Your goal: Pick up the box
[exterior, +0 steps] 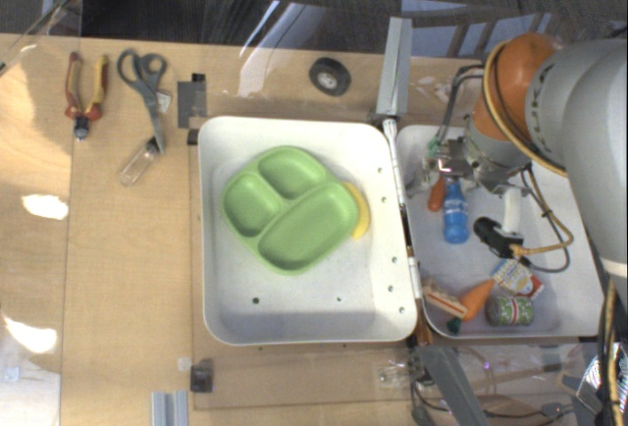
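White plastic forms both shallow bins on the bench (118,247). In the camera view, the left bin (226,301) holds a green divided plate (291,208) lying flat over something yellow (360,213) at its right edge. The right bin (422,247) holds a jumble: a blue bottle (454,218), a carrot-like orange piece (475,296), a round can (510,310) and a small printed packet (511,274), likely the box, near the bin's lower right. The tool (446,164) hangs over the bin's upper part, by the bottle and well apart from that packet; I cannot tell its state. No writing is legible. Scissors (145,90), pliers (83,90) and a tape roll (330,76) sit aside on the bench.
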